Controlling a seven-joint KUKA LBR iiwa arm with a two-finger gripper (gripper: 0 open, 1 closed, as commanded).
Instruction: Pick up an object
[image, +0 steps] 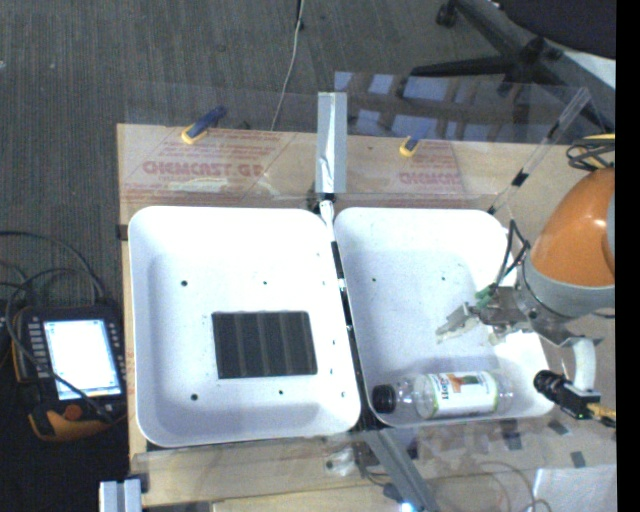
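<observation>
A clear plastic bottle (440, 393) with a black cap and a white-and-orange label lies on its side along the front wall of the right bin (400, 250). A dark ribbed rectangular block (263, 343) lies flat in the middle of the left bin (160, 260). My gripper (458, 320) hangs over the right part of the right bin, above and behind the bottle and apart from it. Its fingers (446, 327) point left and look open, with nothing between them. The orange band of the arm (575, 240) rises at the right edge.
A handheld control pendant (70, 360) with a lit screen lies left of the bench, with cables around it. Two yellow clamps (200, 124) sit on the board behind the bins. A metal post (331, 140) stands at the back between the bins.
</observation>
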